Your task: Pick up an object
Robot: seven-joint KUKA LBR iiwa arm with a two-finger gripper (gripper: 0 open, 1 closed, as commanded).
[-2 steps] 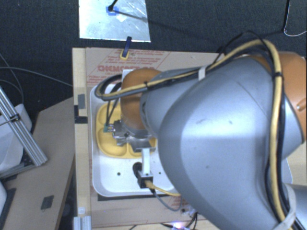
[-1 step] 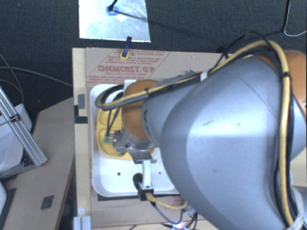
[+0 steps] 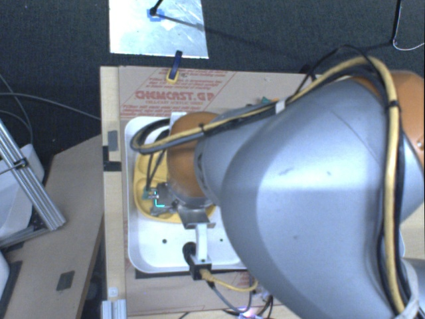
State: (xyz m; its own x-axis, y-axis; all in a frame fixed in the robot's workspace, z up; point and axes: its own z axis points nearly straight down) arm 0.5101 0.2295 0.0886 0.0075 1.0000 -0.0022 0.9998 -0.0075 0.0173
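Yellow object [image 3: 141, 181] lies mostly hidden beneath the arm [image 3: 299, 178]; cannot tell the end effector's [image 3: 163, 201] state.

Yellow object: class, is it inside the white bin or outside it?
Inside. The yellow object lies within the rim of the white bin, partly hidden under the arm.

cardboard sheet [image 3: 199, 85], red CHEMCAST print, lying flat | white bin [image 3: 149, 248] on its lower-left part | blue-yellow clip [image 3: 174, 67] at its top edge | shiny metal plate [image 3: 159, 18] just beyond that edge | aluminium extrusion [image 3: 30, 178] well left of it, slanted
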